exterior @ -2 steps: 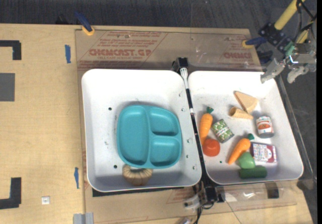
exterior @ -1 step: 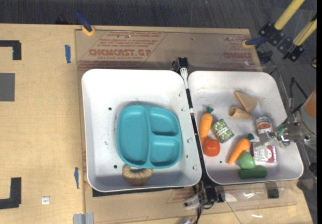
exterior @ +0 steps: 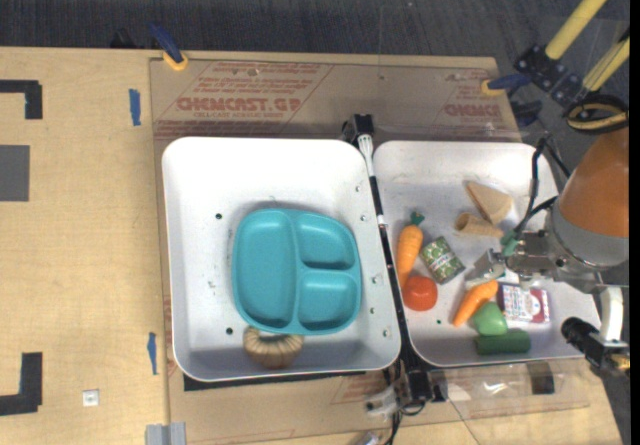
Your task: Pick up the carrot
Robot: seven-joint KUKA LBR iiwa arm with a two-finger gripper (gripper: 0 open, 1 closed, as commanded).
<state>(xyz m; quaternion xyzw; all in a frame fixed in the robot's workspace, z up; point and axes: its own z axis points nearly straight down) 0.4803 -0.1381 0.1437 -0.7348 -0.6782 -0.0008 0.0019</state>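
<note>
The carrot [exterior: 409, 249] lies in the right bin [exterior: 440, 161], close to its 9 o'clock wall, with the green top pointing to 12 o'clock. A red tomato [exterior: 420, 292] touches its lower end, and a second orange piece [exterior: 472, 301] lies toward 4 o'clock. The gripper [exterior: 508, 255] hovers at 3 o'clock of the carrot; whether the jaws are open I cannot tell. To do it well, I would go down over the middle of the carrot, across its width, away from the tomato.

Teal divided tray [exterior: 297, 271] and a woven brown ring [exterior: 272, 345] in the left bin [exterior: 190, 233].
</note>
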